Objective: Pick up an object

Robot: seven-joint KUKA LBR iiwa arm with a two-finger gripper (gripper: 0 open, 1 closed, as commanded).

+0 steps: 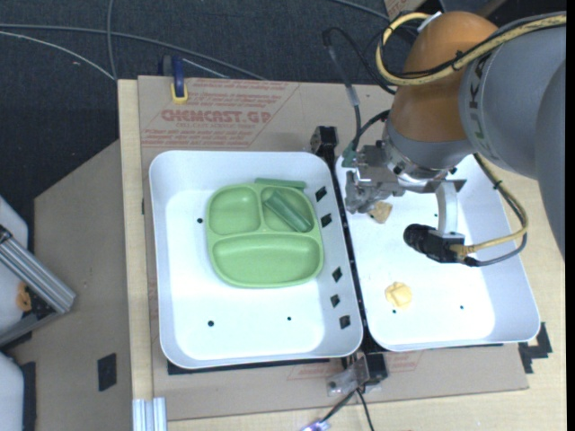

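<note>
The claw (364,191) is hovering beside a small tan lump (382,211); its spread I cannot tell. It risks nudging that lump away.

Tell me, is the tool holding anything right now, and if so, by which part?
Cannot be told. The tool sits low over the right bin with a small tan object just beside it, but the arm hides whether that piece is gripped.

A dark carpet (81,25) is lying around the worktop (243,110), with thin cables (117,7) trailing across it. A cardboard sheet with red print is covering the worktop. A blue clamp (179,77) is gripping its far edge. A metal rail (31,272) is jutting in at left.
</note>
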